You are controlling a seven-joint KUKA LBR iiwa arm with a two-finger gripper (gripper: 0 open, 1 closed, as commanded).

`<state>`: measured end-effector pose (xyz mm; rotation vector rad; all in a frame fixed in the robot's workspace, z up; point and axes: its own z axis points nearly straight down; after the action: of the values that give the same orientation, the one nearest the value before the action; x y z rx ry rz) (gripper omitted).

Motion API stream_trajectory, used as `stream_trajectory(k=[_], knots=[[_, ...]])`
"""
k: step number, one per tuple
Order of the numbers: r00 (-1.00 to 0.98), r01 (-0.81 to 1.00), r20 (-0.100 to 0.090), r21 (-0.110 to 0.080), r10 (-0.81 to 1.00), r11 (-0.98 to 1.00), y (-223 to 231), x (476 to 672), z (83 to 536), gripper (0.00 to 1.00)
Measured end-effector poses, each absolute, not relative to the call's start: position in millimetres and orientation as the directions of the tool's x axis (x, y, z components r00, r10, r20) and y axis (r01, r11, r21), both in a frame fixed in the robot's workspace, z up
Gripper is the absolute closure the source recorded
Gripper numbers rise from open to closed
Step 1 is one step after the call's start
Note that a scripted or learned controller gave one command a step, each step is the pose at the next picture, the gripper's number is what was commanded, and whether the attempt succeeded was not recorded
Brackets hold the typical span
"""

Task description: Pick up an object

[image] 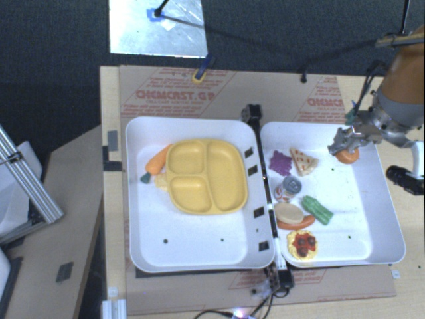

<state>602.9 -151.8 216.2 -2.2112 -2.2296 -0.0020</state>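
Camera view: two white bins side by side.
Gripper (pixel 345 146): over the right bin (pixel 378 205), at its far edge; its fingers pinch an orange toy (pixel 348 155).
Left bin (pixel 143 198): yellow tray (pixel 202 176), carrot (pixel 157 159).
Advice: lift straight up, slowly, grip firm.

Even overhead light is washing the white bins (pixel 199 258) pale; the metal sheet (pixel 157 18) is glaring; focus is staying soft.

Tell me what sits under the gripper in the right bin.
Under the gripper an orange object shows against the right bin floor. The gripper covers its top, so its shape and any contact are unclear.
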Motion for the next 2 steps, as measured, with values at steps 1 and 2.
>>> stream_trajectory(k=[1, 2], knots=[[-0.008, 1.000, 0.002, 0.000, 1.000, 0.008, -108.3, 590.7, 216.3, 1.00], [-0.009, 1.000, 0.002, 0.002, 1.000, 0.009, -61.1, 583.3, 229.9, 1.00]])
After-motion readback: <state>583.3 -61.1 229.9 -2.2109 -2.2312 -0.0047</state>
